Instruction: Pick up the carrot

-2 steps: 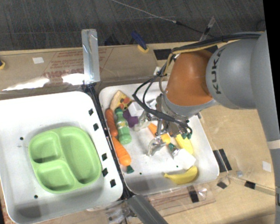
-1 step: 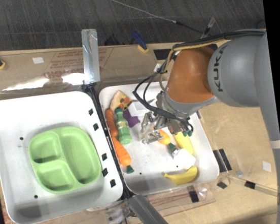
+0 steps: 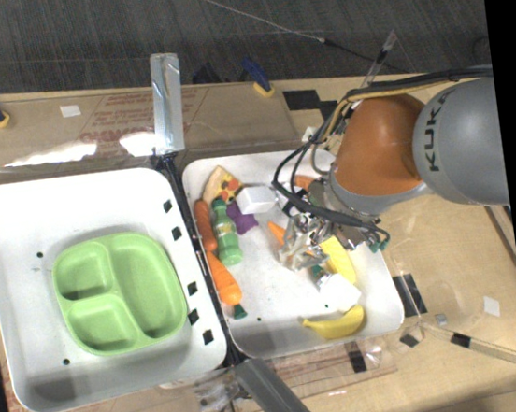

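The carrot [image 3: 225,280], orange with a dark green end, lies along the left wall of the right bin [image 3: 275,335]. It points toward the front. My gripper [image 3: 305,245] hangs low over the middle of the right bin, under the orange wrist band, a good hand's width to the right of the carrot. Cables and the wrist hide its tips. Nothing orange shows at the gripper itself.
Around the carrot lie a reddish sausage [image 3: 204,221], a green bottle [image 3: 227,237], a purple piece [image 3: 241,218] and a pizza slice [image 3: 220,184]. A banana [image 3: 336,324], yellow and white items sit by the gripper. The left bin [image 3: 13,280] holds a green divided plate [image 3: 118,291].
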### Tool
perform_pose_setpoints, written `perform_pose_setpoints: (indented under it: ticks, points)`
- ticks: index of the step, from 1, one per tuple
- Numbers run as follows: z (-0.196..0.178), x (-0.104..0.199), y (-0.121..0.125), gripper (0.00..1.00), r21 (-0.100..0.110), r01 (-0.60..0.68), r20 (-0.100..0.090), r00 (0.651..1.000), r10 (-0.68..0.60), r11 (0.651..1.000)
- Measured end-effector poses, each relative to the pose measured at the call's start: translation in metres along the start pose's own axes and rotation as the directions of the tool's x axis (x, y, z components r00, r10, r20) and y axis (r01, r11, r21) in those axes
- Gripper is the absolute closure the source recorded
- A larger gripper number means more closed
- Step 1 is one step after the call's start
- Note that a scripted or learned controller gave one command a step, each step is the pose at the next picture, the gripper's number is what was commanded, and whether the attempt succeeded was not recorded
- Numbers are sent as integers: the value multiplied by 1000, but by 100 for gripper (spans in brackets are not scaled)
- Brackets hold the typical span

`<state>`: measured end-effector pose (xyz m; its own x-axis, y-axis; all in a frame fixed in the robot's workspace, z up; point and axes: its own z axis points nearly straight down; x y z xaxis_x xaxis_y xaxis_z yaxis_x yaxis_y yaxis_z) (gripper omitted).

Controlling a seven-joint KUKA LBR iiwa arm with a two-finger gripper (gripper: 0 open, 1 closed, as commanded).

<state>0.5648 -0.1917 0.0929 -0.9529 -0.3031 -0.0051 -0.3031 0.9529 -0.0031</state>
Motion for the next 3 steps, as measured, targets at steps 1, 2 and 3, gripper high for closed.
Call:
perform_pose_setpoints:
  ticks: [1,2,3]
  points:
    - [0,0,0,0,-1,0,0,1000,0,1000]
    - [-11,-3,1,100,3,4,7,1000,-4,1000]
    - [-11,-3,1,0,2,5,7,1000,-5,1000]
